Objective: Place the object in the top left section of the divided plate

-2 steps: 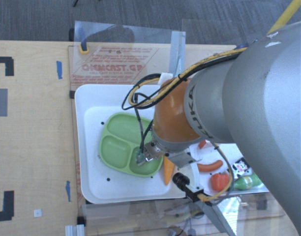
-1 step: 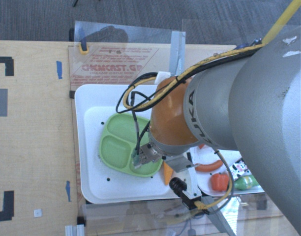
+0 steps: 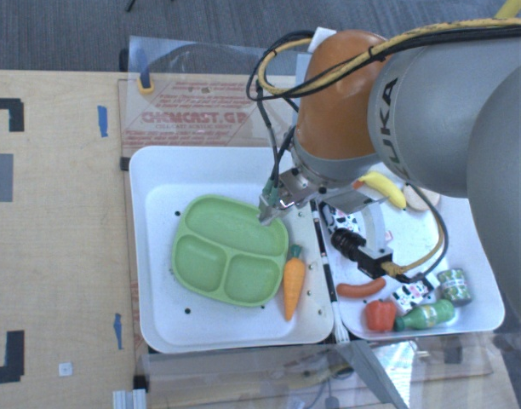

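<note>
Hovering gripper [image 3: 270, 209] over one divided plate [image 3: 229, 250], one carrot [image 3: 293, 286] beside.

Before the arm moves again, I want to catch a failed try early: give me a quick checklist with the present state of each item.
1. Divided plate lies flat in the left bin: ok.
2. All three plate sections free of objects: ok.
3. Tool sits over the plate's upper right rim, not yet over the top left section: not ok.
4. An object held in the tool: cannot tell, its tip is too small to read.
5. Carrot lies beside the plate's right edge, outside it: ok, out of the way.
6. Banana, sausage and tomato lie in the right bin: ok.
</note>
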Controlling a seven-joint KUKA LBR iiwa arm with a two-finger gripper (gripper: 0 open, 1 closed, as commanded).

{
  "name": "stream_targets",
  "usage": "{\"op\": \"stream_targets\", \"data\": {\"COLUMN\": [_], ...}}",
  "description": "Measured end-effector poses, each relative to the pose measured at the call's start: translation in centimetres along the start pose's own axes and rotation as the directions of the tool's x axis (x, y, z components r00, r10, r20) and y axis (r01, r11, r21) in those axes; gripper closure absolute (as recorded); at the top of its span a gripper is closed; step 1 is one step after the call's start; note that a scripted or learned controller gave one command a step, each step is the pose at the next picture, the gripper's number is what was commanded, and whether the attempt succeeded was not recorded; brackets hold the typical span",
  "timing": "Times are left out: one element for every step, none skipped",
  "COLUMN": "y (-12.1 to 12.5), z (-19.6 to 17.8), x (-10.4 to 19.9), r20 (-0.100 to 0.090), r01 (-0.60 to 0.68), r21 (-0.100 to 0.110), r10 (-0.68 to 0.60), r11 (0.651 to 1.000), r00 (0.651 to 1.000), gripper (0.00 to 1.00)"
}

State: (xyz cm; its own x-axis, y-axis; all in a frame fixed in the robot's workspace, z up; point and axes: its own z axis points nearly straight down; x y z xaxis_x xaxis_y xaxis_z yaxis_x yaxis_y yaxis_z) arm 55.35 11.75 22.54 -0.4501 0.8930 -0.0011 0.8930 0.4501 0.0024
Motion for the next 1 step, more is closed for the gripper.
{"op": "stream_targets", "data": {"y": [-8.17], "z": [-6.44], "x": [-0.37], "r20": [-0.002], "r01": [0.203], "r21": [0.003], "r10": [-0.203], "r11": [0.979], "r00": [0.979], "gripper": [1.0]}}
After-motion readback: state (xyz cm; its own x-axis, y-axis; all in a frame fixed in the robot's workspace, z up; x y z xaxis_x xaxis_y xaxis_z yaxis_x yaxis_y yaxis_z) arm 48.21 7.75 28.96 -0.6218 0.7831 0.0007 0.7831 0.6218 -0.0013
